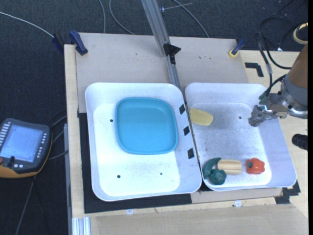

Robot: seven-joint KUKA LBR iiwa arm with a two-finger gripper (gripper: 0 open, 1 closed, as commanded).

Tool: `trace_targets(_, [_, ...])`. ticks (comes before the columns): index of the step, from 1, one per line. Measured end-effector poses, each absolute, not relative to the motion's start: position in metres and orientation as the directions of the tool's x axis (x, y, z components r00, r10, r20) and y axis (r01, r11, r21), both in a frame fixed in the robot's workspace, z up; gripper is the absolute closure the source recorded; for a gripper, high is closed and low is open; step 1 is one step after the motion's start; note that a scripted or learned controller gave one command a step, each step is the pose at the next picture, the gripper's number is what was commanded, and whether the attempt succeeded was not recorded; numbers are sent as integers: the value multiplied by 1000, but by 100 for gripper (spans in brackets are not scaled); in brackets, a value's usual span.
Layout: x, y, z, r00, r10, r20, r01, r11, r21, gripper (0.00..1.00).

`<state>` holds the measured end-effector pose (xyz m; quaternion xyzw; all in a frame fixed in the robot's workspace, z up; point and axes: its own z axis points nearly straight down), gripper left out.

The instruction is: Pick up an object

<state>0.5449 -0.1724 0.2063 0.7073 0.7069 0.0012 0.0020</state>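
The left white bin (98,131) holds a square turquoise plastic plate (146,125); the right white bin (279,151) holds a pale yellow wedge (201,116), dark green vegetable (214,171), tan cylinder (230,167) and red pepper (255,166). The grey gripper (257,117) hangs over the right bin; its grip cannot be told.

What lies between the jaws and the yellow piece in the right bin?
Nothing: the camera view shows bare speckled bin floor between the gripper and the yellow piece.

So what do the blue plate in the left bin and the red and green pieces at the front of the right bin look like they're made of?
The blue plate looks like moulded plastic: one even colour, soft sheen, rounded raised rim. The red piece and green piece look like glossy plastic toy food, judging by saturated colour and small highlights, though rubber or foam can't be ruled out. Both bins, such as the right bin, look like matte white plastic, speckled with dark scuffs.
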Motion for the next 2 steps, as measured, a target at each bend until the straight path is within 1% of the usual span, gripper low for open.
trace_targets(1, [549,-177,250,0,1000,-1,1000,0,4,100])
trace_targets(2, [558,-127,254,-4,1000,1,1000,4,1,100])
